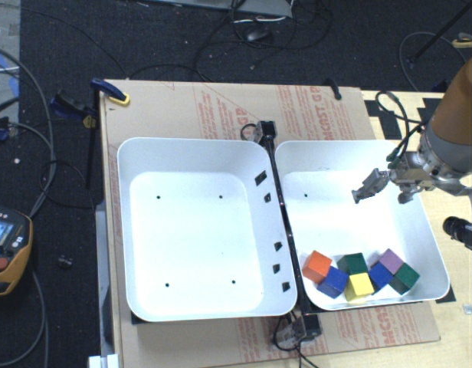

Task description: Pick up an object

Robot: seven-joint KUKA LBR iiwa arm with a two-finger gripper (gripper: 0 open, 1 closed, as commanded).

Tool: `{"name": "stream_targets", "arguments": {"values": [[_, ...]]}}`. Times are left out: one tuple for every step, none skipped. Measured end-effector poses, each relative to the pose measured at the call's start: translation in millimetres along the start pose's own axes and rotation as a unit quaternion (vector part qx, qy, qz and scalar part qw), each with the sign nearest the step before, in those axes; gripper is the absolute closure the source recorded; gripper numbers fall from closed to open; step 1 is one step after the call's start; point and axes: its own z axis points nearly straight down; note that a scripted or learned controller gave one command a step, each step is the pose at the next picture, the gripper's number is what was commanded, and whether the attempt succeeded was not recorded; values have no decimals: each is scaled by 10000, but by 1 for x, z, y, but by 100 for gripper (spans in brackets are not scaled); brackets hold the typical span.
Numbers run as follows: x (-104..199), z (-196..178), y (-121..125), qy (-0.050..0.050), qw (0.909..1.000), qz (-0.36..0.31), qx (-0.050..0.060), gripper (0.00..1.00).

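Note:
Several small coloured blocks lie bunched along the front wall of the right bin [328,205]: an orange block [317,265], a blue block [334,281], a yellow block [360,285], a green block [352,264], a purple block [391,261] and a dark green block [404,277]. My gripper [388,191] hangs over the right bin's back right part, well behind the blocks and above the floor. Its two fingers stand apart and open, with nothing between them.
The left bin [190,228] lies beside the right one, with a black divider strip [278,205] between them. Both rest on a cardboard sheet [221,106]. Cables and a yellow-handled clamp [112,92] sit beyond the back left corner.

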Motion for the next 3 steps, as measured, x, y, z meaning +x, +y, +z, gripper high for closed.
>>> {"name": "stream_targets", "arguments": {"values": [[-5, 147, 36, 10, 10000, -2, 47, 0], [-16, 122, 28, 0, 9994, -349, -3, 0], [-7, 142, 17, 3, 10000, 1, 4, 0]]}}
